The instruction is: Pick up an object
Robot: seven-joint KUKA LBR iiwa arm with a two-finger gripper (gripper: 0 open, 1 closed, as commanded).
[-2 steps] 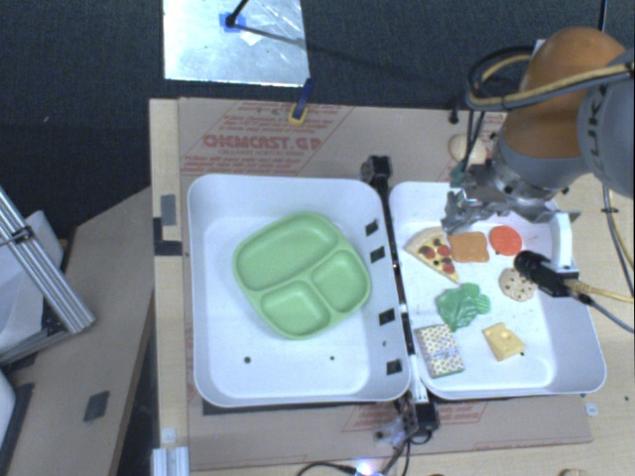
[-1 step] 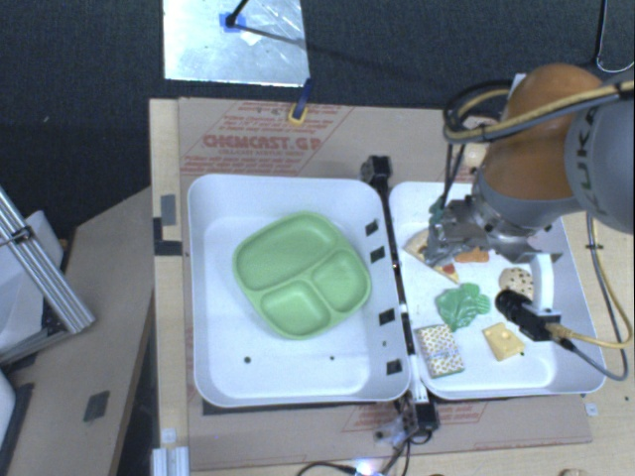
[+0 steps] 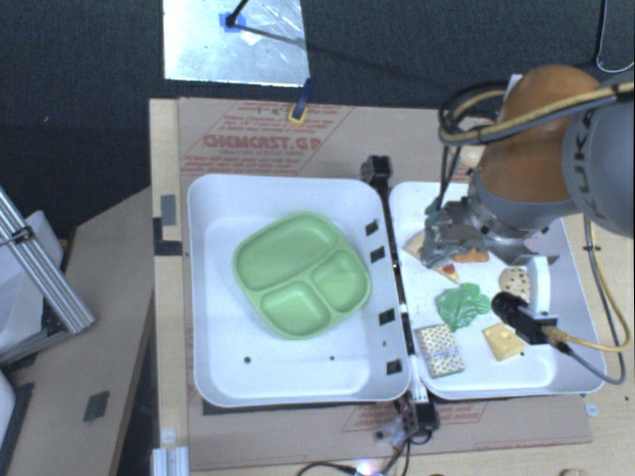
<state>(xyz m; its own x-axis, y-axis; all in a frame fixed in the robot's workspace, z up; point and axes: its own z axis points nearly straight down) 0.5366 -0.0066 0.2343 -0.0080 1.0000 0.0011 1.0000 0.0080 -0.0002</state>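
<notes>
Nearest the lens: arm [image 3: 536, 137], smooth grey shell with a glossy rounded orange band, bit of the KUKA lettering readable on the grey. Hangs over the right bin [image 3: 476, 376], gripper [image 3: 434, 254] down at that bin's back left corner. Can't tell whether spread or pressed together, too murky down there. Just beside the gripper, on the view's right: orange wedge [image 3: 470, 257], flat and pointy, maybe touching, hard to say. Closer to the front, crinkly green leaf [image 3: 463, 305], looks like rubbery plastic. Also a round tan cookie [image 3: 513, 282] with dark dots, a yellow cheese block [image 3: 503, 342] with holes, and a flat square packet [image 3: 440, 350] with a speckled pattern near the front rim. As for the left bin [image 3: 223, 345]: matte white, shallow, rounded corners, holds a pale green plate [image 3: 301, 276] split into three compartments. Under both bins, brown cardboard [image 3: 327, 127] printed in red, reads CHEMCAST GP. Behind that, shiny foil-ish sheet [image 3: 235, 28].
</notes>
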